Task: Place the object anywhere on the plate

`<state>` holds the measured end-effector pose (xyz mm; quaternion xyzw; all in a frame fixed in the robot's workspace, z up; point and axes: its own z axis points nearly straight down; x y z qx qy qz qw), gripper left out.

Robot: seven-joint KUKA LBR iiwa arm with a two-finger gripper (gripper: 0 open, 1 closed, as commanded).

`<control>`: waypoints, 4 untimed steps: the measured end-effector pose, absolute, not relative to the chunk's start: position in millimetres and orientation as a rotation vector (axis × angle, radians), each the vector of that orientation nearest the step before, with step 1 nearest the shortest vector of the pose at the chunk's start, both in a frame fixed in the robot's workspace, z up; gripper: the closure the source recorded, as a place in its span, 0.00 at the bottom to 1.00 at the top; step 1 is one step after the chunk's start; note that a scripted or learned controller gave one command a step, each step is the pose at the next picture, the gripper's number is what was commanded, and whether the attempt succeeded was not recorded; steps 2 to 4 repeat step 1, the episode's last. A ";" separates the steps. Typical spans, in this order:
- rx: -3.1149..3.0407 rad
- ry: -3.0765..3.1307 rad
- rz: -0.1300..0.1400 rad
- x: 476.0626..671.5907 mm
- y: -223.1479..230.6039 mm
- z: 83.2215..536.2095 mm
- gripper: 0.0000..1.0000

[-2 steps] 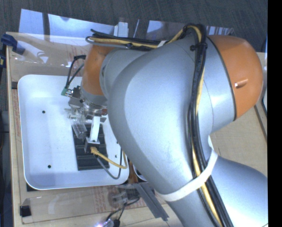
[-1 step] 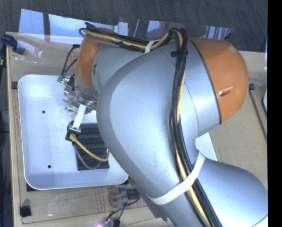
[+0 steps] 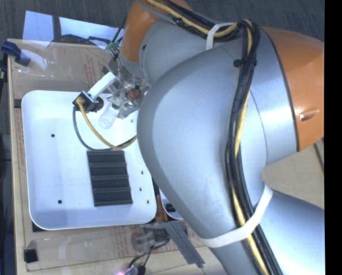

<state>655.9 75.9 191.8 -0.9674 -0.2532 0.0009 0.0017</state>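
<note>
A large grey arm (image 3: 216, 136) is seen covering the right half of the bench. Its gripper (image 3: 114, 109) hangs over the upper right part of the left white bin (image 3: 39, 153); whether it is open or closed cannot be told. A dark ribbed rectangular object (image 3: 109, 177) lies flat just below the gripper, long axis toward the near rim. Bare bin floor lies to the left.

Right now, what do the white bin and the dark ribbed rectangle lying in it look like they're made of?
The white bin looks like smooth moulded plastic: rounded corners, an even, faintly glossy surface. The dark ribbed rectangle looks like matte rubber or plastic, with parallel ridges and no shine; which of the two, I cannot tell.
</note>
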 end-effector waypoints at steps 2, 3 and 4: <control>-3.064 -0.693 0.010 633.8 111.6 90.2 1.00; -3.064 -0.693 0.010 633.8 111.6 90.2 1.00; -3.064 -0.693 0.010 633.8 111.6 90.2 1.00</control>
